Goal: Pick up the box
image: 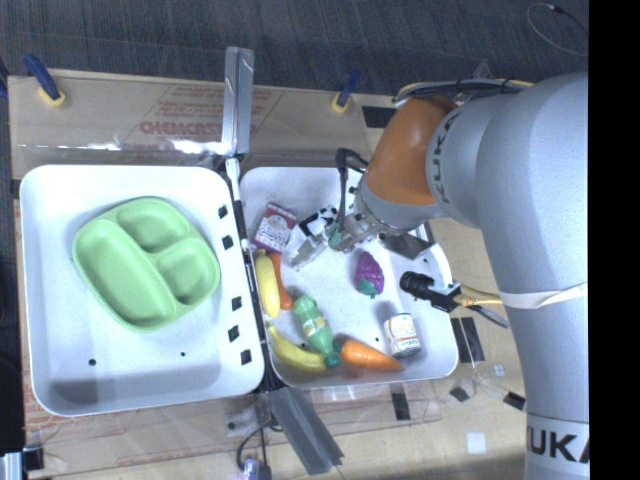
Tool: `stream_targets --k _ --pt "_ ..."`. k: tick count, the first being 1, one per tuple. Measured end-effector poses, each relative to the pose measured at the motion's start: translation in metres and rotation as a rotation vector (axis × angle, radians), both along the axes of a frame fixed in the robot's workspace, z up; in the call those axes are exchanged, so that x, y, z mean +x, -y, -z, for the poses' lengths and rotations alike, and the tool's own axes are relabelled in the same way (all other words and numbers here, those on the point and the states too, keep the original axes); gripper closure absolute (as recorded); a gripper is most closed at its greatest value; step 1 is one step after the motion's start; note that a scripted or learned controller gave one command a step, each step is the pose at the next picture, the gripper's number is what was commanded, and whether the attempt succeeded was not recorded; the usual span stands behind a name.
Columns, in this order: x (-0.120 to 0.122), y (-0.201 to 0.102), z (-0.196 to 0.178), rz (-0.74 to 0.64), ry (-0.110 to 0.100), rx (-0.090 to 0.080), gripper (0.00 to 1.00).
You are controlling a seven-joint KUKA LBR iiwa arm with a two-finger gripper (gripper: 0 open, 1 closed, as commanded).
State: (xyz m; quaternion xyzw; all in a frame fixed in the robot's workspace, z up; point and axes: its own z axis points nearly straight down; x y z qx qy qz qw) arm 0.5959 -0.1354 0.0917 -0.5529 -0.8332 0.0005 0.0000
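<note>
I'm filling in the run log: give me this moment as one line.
task: pick up box | gripper: low in right bin, beside box | grasp: none seen | left bin: green plate

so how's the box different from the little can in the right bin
The box is flat, rectangular and dark red with a white panel; the can is a small cylinder with a pale label. The box lies at the bin's upper left, close by the gripper; the can sits at the lower right, beside the carrot. Both rest in the right bin.
</note>
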Motion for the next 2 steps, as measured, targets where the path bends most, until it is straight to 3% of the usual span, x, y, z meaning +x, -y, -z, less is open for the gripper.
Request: stream_targets --k 1,2 --pt "-0.035 0.019 0.0 0.028 -0.002 0.001 0.0" --pt "0.04 0.004 -0.069 0.155 0.001 0.0 0.0"
